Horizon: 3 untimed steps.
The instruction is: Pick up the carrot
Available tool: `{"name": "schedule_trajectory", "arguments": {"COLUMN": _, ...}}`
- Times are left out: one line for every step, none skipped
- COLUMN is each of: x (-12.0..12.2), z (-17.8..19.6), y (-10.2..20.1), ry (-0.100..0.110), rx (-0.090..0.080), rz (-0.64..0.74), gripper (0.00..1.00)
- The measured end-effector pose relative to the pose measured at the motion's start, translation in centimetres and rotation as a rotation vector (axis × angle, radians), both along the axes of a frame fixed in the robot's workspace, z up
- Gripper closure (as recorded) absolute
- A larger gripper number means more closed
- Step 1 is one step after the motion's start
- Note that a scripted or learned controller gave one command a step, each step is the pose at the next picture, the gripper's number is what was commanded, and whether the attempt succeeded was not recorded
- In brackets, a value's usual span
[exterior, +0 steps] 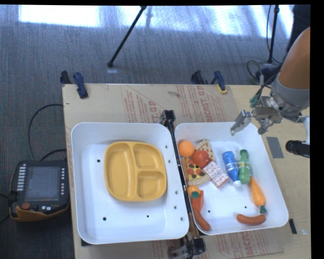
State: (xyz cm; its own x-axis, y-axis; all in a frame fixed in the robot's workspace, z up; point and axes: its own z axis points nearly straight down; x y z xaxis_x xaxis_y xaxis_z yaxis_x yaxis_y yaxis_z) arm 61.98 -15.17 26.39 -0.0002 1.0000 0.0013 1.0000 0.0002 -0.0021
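light: bright, even | window glare: floor (61, 15) top | shadows: soft | focus: slightly soft

The arm (297, 66) shows a broad, rounded orange band, smooth and slightly glossy, with a grey ring below it at the wrist. Under the ring sits a pale, blocky metal mount, angular against the curved shell above. From it spread the gripper's (251, 123) two grey fingers (240, 123), slim and flat-sided, with darker tips. A thin green cable (260, 92) runs along the wrist's left edge, with dark wires beside it.
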Motion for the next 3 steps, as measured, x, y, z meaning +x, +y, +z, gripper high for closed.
{"name": "schedule_trajectory", "arguments": {"x": -5.8, "z": -7.8, "y": -3.8, "ry": 0.001, "rx": 0.001, "rz": 0.148, "gripper": 0.0}}
{"name": "schedule_trajectory", "arguments": {"x": -10.4, "z": -17.7, "y": -5.7, "ry": 0.005, "rx": 0.007, "rz": -0.074, "gripper": 0.0}}
{"name": "schedule_trajectory", "arguments": {"x": -10.4, "z": -16.7, "y": -5.9, "ry": 0.004, "rx": 0.005, "rz": -0.079, "gripper": 1.0}}
